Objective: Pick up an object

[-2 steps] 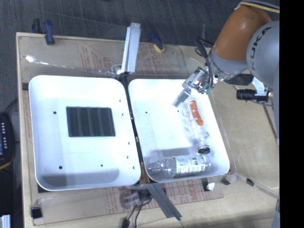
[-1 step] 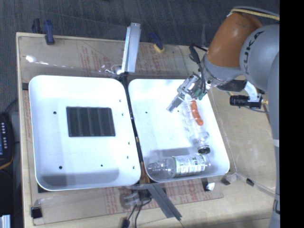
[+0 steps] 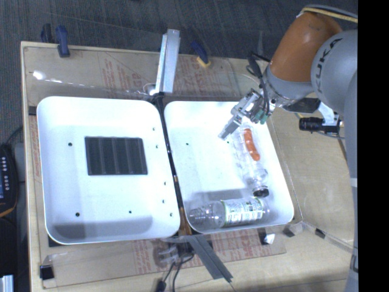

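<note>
Clear plastic is what the pick has to deal with: nearest the camera, along the front wall of the right-hand white bin (image 3: 182,163), lies a clear plastic bottle with a green-and-white label (image 3: 228,213), on its side, cap end toward the left. It looks empty or nearly so, hence probably light, smooth-skinned and easily dented; being round, it would likely roll away from a glancing touch, so the labelled middle, taken across its width, seems the soundest place to close on. Just behind it, running back along the bin's right wall, lies a second clear plastic bottle with an orange label and a dark cap (image 3: 250,157), equally slick and thin-walled by the look of it, its cap end toward the front. Over its far end hangs the two-finger gripper (image 3: 234,125); the fingers appear slightly spread with nothing between them. To the left, the left-hand white bin (image 3: 55,163) holds one dark ribbed rectangular panel (image 3: 115,156) lying flat.
</note>
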`<state>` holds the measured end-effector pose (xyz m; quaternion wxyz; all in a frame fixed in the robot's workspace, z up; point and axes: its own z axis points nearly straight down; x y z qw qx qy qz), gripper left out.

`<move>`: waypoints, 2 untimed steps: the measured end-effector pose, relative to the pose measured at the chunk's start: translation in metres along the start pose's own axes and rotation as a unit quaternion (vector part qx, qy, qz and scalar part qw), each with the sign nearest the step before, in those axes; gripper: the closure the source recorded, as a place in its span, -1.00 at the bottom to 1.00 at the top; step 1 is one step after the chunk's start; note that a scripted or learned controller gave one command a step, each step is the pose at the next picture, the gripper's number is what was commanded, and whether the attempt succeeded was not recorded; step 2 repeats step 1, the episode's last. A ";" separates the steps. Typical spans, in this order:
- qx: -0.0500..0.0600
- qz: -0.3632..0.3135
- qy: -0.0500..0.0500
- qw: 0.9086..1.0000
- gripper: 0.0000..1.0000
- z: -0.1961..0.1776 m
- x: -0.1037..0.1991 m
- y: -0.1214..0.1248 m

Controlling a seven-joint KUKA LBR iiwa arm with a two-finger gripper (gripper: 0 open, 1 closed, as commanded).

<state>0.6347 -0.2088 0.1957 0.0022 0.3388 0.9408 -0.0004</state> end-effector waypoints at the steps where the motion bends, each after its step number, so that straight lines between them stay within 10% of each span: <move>1: 0.000 -0.015 0.001 1.000 -1.00 -0.012 -0.006 0.005; 2: 0.000 -0.015 0.001 1.000 -1.00 -0.012 -0.006 0.005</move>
